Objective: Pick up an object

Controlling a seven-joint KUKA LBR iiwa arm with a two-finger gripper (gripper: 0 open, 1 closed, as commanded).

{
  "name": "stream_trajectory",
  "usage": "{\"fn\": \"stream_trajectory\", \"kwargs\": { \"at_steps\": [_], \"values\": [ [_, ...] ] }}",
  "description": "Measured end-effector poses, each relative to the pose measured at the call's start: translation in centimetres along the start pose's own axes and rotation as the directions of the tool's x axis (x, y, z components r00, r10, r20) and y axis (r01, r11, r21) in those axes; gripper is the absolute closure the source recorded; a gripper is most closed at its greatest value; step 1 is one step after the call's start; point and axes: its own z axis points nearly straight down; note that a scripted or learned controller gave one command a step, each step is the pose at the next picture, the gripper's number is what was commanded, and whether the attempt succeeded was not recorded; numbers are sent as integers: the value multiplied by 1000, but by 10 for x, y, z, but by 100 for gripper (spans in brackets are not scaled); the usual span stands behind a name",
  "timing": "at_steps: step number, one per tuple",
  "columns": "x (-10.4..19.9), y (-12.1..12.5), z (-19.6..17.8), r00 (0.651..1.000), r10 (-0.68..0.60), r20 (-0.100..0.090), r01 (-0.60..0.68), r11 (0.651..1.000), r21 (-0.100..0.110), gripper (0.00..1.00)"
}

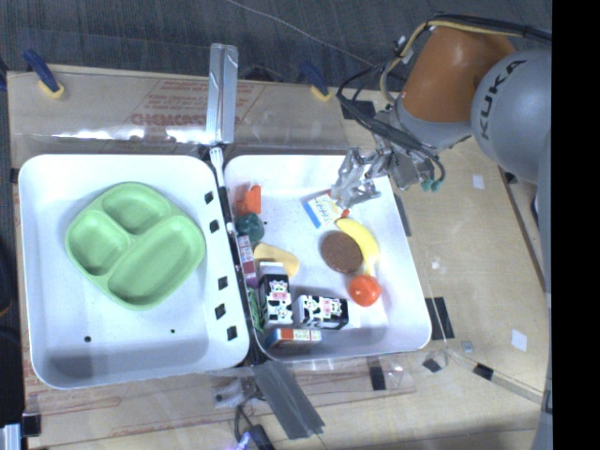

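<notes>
The bench (469,251) is seen from above, with two shallow white bins set side by side on it. The left bin (56,345) holds a green divided plate (136,242), laid at a slant toward its far left. The right bin (412,317) holds a scatter of smaller things. The grey arm (506,92), with its orange band, is reached in from the right, and its gripper (354,186) is seen low over the far part of the right bin, just above a small blue-and-white card (321,210). Whether the gripper is open or closed cannot be told, and nothing can be made out between its tips. A banana (362,239) is laid just near of the gripper, touching a brown round piece (340,251). A red tomato (365,291) is set nearer, just beside these. Two cow-patterned cartons (322,310) are laid at the near edge of the bin. A yellow piece (278,256) is seen beside them, and an orange piece (252,197) with a dark green piece (249,225) lies along the bin's left wall.
</notes>
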Motion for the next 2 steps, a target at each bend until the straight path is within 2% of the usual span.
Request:
{"fn": "stream_trajectory", "kwargs": {
  "at_steps": [1,2],
  "values": [
    [-2,-8,-73,927,376,11,-376,927,2,100],
    [10,-3,-37,999,50,1,-50,999,1,100]
  ]
}}
